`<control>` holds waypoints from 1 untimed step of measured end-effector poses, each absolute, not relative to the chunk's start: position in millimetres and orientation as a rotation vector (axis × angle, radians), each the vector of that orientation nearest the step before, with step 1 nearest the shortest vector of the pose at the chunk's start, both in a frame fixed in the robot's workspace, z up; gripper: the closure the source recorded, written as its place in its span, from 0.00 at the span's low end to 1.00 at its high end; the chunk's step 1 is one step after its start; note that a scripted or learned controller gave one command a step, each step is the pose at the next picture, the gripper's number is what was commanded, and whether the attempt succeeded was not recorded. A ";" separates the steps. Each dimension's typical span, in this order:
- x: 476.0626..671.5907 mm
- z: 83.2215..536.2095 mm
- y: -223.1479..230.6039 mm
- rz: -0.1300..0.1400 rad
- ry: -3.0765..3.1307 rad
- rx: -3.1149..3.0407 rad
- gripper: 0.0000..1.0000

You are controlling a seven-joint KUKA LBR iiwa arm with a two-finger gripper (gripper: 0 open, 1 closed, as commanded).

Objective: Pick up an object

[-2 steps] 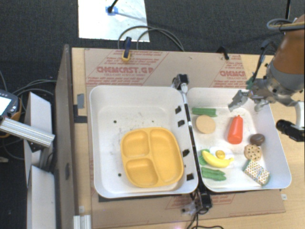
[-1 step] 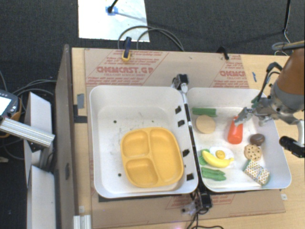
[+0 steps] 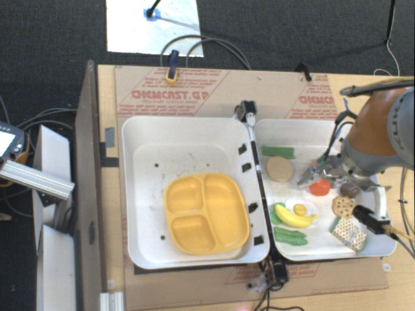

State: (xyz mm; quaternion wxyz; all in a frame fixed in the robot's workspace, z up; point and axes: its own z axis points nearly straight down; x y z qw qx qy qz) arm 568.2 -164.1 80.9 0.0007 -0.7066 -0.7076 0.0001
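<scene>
- We see an evenly, brightly lit scene; the light seems to come from overhead and is diffuse, with no hard-edged shadows.
- We note the two white bins point(image 3: 194, 135) read very bright, near overexposed on their floors, with soft grey shading along the inner walls.
- We find a glossy sheen on the yellow divided tray point(image 3: 207, 212), which casts a faint shadow on the bin floor.
- We see the white sheet point(image 3: 154, 18) on the dark floor glare pale blue-white.
- We find the picture soft overall: small food items in the right bin lack crisp edges, and the print on the cardboard point(image 3: 170, 96) is slightly fuzzy.
- We see the dark carpet point(image 3: 45, 37) hold little detail.
</scene>
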 end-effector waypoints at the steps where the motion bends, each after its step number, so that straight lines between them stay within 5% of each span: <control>1: 570.1 95.2 -165.7 -0.004 -2.225 -2.224 1.00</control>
